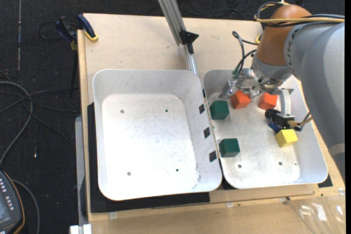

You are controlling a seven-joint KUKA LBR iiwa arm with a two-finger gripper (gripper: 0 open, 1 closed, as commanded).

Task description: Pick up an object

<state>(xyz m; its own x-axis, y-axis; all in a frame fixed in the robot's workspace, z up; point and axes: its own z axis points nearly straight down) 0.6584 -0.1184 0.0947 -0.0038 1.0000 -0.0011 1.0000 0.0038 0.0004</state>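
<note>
1. Bench (137, 41): tan top, carrying two white bins side by side.
2. Arm (323, 57): grey, orange band above the wrist, reaching in from 3 o'clock over the right bin's 12 o'clock end.
3. Left bin (109, 118): white and shallow, speckled floor.
4. Right bin (307, 167): white, touching the left bin along its 9 o'clock edge, holding all the blocks.
5. Gripper (242, 91): low over the right bin near its 12 o'clock rim, just above an orange block; cannot tell whether fingers are apart or together.
6. Green block (219, 110): at 9 o'clock in the right bin, near the dividing edge.
7. Second green block (229, 147): at 6 o'clock from the first, apart from it.
8. Orange block (239, 100): directly under the gripper, just beside the first green block at its 2 o'clock.
9. Second orange block (268, 101): at 3 o'clock from the first, near it.
10. Yellow block (286, 137): at 4 o'clock in the bin.
11. Dark blue piece (274, 119): just at 11 o'clock of the yellow block.
</note>
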